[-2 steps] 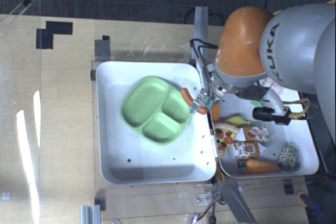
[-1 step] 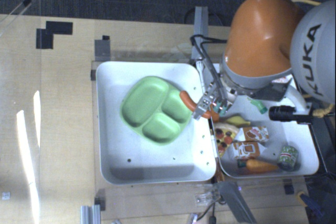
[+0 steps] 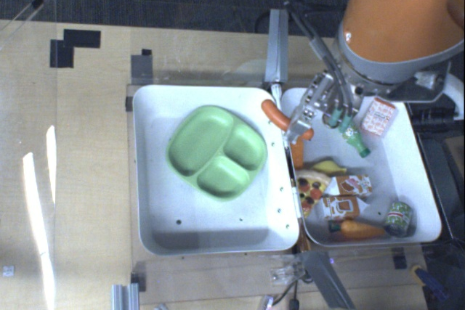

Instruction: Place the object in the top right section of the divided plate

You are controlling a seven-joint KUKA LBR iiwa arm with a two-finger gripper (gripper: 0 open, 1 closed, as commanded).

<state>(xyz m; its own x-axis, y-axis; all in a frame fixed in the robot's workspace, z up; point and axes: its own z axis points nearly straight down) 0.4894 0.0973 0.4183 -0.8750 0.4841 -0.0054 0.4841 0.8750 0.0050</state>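
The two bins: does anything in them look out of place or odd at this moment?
One thing stands out. An orange sausage lies across the divider between the left bin and the right bin, partly in each, just beside the claw. The green divided plate sits flat but turned askew to the bin's edges.

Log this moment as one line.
claw: at hot dog, bin divider | grip: unclear | divided plate: left bin | placement: not yet done

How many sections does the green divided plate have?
3. The green divided plate in the left bin has one long section on its left side, one at the upper right and one at the lower right. All are fully visible and hold nothing.
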